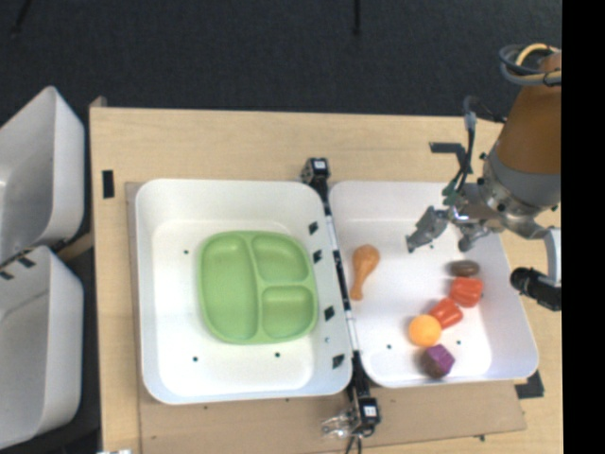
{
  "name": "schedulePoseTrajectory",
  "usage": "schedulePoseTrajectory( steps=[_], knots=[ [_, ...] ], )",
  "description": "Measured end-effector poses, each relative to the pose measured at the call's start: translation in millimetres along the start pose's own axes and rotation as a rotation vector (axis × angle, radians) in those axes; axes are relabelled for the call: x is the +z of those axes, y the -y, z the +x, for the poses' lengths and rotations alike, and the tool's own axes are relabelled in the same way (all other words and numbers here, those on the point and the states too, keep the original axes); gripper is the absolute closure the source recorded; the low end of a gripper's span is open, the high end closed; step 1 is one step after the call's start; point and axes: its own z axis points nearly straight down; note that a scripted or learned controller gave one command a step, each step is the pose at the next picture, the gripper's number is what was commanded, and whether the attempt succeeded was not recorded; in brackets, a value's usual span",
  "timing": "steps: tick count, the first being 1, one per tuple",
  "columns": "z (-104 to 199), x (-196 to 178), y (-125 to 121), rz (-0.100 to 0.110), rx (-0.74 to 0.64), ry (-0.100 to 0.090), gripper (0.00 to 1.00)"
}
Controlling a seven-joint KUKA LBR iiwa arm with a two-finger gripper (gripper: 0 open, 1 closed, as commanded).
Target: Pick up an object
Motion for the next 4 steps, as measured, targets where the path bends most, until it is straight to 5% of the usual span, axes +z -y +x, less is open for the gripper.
schedulePoseTrajectory(
  steps=[1, 4],
  knots=[
    [0, -6, -2, -0.011, -0.004, 0.002, 0.0],
    [-12, 156, -8, -0.006, 0.0, 0.002, 0.0]
  ],
)
